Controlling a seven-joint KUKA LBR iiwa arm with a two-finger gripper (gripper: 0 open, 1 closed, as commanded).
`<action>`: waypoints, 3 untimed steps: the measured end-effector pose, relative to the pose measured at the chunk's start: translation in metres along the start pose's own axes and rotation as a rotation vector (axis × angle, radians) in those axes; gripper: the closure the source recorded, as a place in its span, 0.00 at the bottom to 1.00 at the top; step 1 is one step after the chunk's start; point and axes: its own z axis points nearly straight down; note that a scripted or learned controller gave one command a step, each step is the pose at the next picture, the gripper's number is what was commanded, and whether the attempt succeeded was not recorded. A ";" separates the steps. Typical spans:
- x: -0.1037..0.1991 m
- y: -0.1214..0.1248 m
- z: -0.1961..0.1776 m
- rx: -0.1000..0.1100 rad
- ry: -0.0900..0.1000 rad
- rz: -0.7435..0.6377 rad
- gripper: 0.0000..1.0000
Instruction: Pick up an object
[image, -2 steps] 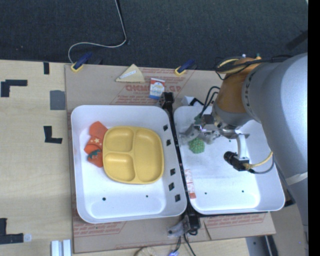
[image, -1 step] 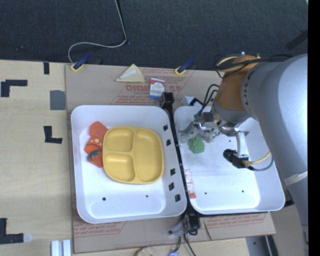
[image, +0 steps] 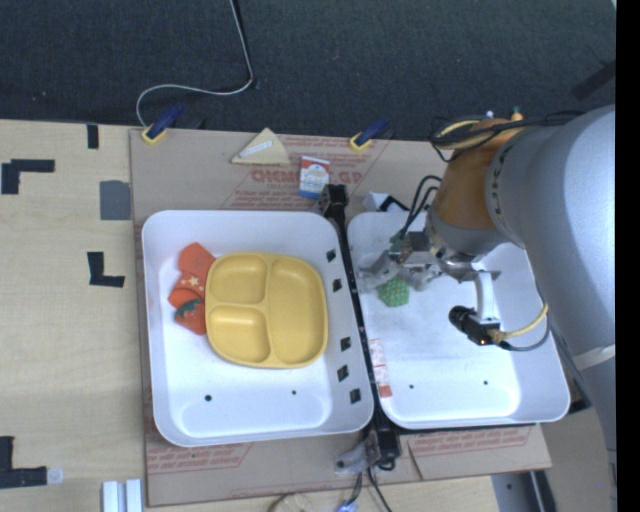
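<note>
A small green object (image: 395, 293) lies in the right bin (image: 470, 390), near its upper left part. My gripper (image: 400, 265) hangs just above and beside it, at the end of the grey arm with the orange band (image: 470, 190). Whether the green object sits between the fingers cannot be made out. In the left bin (image: 250, 410) a yellow divided plate (image: 268, 308) lies in the middle. Orange-red toy pieces (image: 190, 285) are tucked against the plate's left edge.
A black divider (image: 350, 310) runs between the two bins. A small red and white box (image: 314, 177) and a beige wedge (image: 262, 148) rest on the cardboard behind the bins. A black fitting with a yellow cable (image: 480, 328) hangs over the right bin.
</note>
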 end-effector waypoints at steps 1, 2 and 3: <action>-0.005 0.012 0.000 0.004 0.004 0.000 0.00; -0.002 -0.006 0.000 0.000 0.000 0.001 0.00; -0.008 0.028 0.001 0.002 0.002 0.000 0.00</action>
